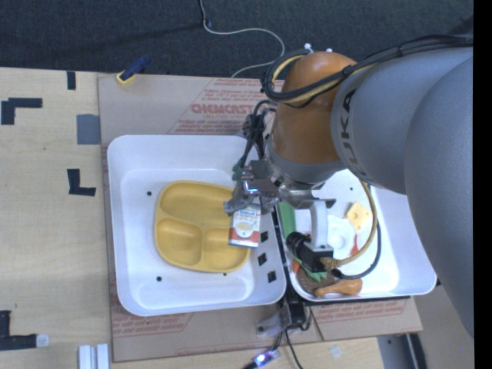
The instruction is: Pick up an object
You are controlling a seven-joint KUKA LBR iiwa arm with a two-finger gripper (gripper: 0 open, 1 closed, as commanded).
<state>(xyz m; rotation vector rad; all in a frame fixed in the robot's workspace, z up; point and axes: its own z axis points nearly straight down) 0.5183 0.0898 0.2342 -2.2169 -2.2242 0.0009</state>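
You're looking at the right bin w/ an orange item at its near edge. Yellow tray is sitting in the left bin. Gripper is hanging over the tray's right edge, clamping a small carton.

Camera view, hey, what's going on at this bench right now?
A grey KUKA arm reaches in over two white bins. Its gripper sits above the left bin, at the right edge of a yellow divided tray, with a small carton right under it. Whether the carton is actually gripped cannot be told. The right bin holds several small items.
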